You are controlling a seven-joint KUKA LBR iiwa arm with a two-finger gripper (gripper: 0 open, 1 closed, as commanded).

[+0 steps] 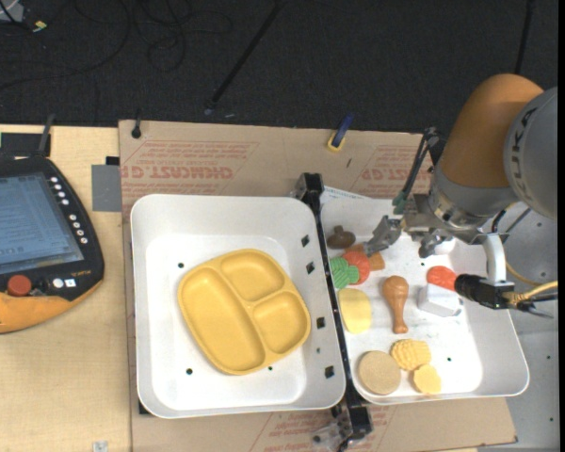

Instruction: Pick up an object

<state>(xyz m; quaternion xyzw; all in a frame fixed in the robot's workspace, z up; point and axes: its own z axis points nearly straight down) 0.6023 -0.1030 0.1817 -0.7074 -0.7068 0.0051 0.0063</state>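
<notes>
Your claw (388, 234) hangs by the red toy (359, 262); you cannot tell its grip. Pinch that light, hard toy's middle.

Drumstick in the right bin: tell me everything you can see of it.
The drumstick looks like a brown plastic toy chicken leg, with a rounded meaty end toward the bin's back and a thin bone end toward the front. It lies flat on the right bin's floor, roughly mid-bin, apart from its neighbours. Nothing grips it.

A yellow divided plate (245, 309) sat in a white bin (160, 252); nearby lay a brown drumstick (395, 301), a green-and-red vegetable (348, 269) and yellow corn (411, 353).
</notes>
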